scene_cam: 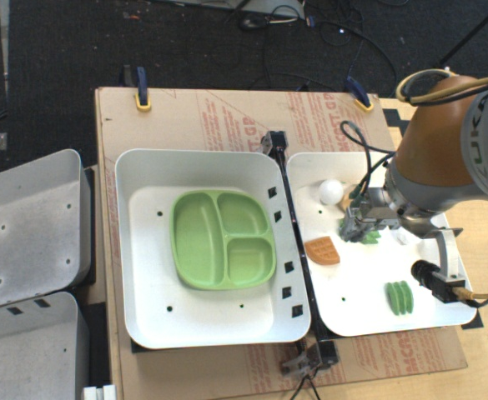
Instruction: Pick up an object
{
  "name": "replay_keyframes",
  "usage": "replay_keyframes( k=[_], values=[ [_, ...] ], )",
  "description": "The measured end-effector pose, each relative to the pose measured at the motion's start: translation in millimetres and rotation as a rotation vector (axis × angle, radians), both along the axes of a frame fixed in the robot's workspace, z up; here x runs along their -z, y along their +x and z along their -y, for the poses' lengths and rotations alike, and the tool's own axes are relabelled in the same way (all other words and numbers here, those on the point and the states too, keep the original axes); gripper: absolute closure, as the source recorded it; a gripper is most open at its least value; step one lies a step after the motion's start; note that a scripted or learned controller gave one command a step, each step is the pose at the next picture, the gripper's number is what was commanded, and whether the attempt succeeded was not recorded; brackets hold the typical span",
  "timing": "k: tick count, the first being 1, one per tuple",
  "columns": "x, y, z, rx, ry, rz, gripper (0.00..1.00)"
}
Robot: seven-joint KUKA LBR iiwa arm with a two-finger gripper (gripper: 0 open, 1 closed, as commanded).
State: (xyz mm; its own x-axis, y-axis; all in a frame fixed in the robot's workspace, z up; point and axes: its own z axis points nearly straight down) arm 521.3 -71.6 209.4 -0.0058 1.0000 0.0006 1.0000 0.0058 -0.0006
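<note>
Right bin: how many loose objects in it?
3 clear: white ball at back, orange piece near left wall, green ridged piece in front. Gripper may hide more.

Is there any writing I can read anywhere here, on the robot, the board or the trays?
"KU", big grey letters cut off by the picture's edge, on the arm.
Red printed text along the edges of the cardboard sheet under the bins: it lies turned and is too blurred to read.
Nothing written on the green plate, the white bins, the ball or the other small things.
</note>
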Motion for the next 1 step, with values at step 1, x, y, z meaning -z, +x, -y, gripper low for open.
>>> replay_keyframes(
  k=[1],
  values=[
    [-8.1,7.8,-63.7,-0.003,0.001,0.001,1.0]
  ],
)
